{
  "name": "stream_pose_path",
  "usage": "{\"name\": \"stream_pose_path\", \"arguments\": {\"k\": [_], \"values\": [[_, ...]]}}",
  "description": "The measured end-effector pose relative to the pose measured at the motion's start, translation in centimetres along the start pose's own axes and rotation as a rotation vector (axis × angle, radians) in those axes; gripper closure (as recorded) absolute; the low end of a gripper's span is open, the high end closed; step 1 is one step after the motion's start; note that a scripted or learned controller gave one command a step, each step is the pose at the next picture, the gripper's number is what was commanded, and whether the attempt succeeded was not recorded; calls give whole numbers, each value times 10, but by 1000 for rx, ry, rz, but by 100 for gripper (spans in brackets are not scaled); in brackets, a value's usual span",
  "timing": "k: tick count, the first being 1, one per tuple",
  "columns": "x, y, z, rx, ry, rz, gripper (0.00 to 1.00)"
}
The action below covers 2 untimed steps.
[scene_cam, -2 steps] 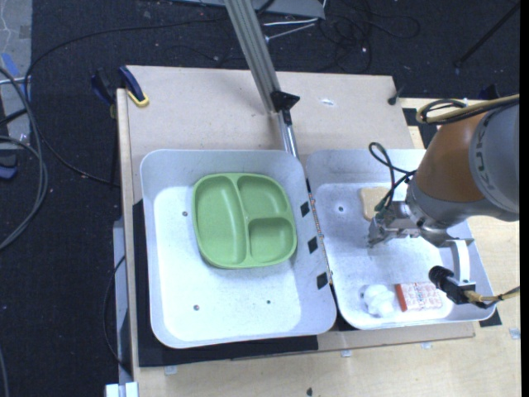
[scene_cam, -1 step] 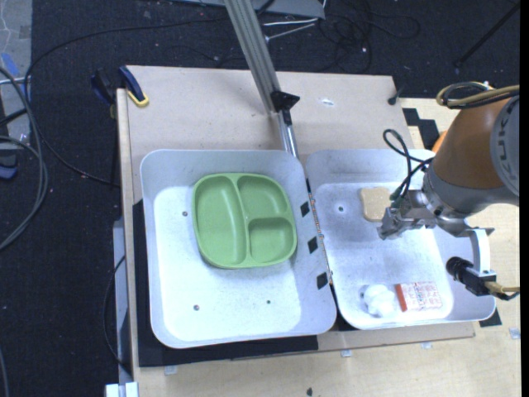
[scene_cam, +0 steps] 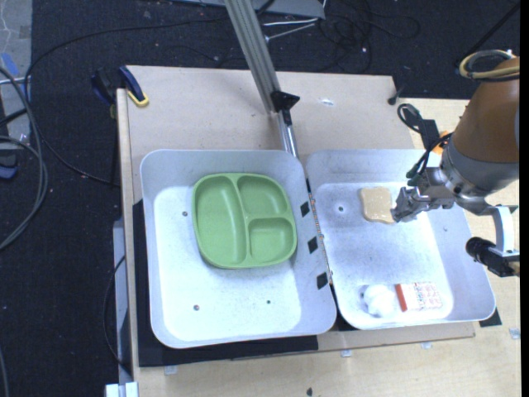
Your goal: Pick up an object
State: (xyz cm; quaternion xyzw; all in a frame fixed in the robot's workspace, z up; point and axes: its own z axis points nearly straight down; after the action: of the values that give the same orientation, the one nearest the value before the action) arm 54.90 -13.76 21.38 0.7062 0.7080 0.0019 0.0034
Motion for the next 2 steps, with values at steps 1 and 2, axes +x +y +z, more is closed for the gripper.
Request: {"name": "stream_pose_path", "arguments": {"k": [1,2], "values": [[0,2,-41,2,0,0,100],[55,5,-27,9,3,-4,100]]}}
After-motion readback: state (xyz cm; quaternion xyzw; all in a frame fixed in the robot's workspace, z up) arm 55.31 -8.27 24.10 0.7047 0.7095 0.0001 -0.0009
